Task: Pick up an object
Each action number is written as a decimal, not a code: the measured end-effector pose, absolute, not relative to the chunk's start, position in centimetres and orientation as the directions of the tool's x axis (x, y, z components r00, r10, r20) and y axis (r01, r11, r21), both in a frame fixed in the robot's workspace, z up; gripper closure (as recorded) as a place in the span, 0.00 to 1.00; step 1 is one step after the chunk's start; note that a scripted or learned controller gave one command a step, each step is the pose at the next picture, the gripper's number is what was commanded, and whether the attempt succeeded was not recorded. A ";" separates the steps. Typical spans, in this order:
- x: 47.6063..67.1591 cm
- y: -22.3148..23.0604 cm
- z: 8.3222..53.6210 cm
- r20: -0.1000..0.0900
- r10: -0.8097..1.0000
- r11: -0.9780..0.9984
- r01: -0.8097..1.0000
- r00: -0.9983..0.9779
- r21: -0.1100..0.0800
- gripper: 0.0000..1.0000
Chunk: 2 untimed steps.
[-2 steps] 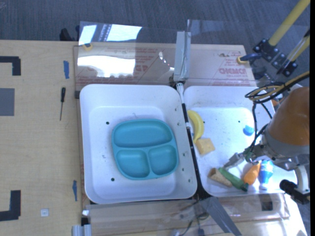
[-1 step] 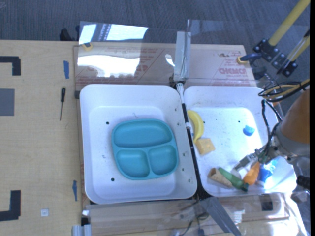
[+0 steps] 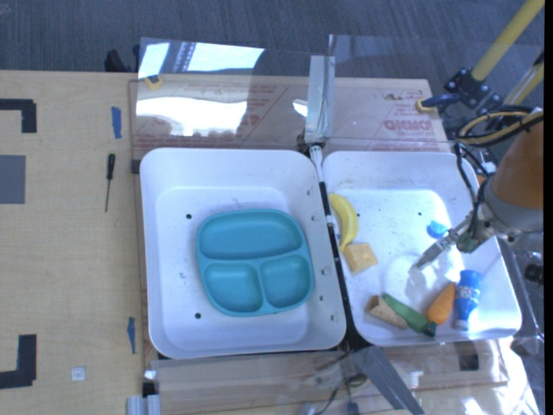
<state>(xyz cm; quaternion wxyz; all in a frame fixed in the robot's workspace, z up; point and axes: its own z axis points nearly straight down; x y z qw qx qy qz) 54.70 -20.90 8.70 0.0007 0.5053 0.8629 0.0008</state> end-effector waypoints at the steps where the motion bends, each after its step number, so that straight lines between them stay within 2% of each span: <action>1: 50.7 -17.8 8.7 -0.002 0.999 0.034 0.999 -0.034 0.006 0.00; 2: 47.8 -12.0 9.4 0.005 0.939 0.345 0.939 -0.345 -0.005 0.00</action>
